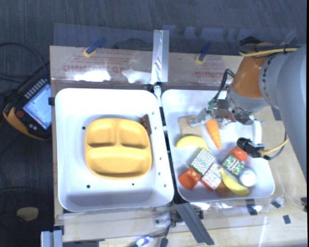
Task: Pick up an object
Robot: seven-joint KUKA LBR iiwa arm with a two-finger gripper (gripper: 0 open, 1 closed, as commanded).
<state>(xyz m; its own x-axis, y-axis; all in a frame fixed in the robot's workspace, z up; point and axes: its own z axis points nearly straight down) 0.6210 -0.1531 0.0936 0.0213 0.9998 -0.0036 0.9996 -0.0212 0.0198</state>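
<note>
Gripper (215, 116) low over the far half of the right bin (190, 103), at the end of the grey arm reaching in from the right; whether released or clenched, cannot tell, wrist housing in the way. Bare white floor toward the far-left corner of that bin, the divider wall between the bins well to the left. Near half crowded: two small cartons (206, 168) side by side, red piece (188, 178) at their left, banana (235, 184) along the near wall, green can (232, 163), white ball (247, 178). Carrot (214, 133) right at the gripper's near side, thick end touching or just under it, not clearly held. Long axis of the carrot running far to near, slightly slanted, thick end away and pointed tip toward the near-right, stopping short of the cartons. Pale yellow wedge (190, 141) just left of the tip. Left bin (72, 112) taken up by a yellow divided plate (118, 148), with open floor all round it.
</note>
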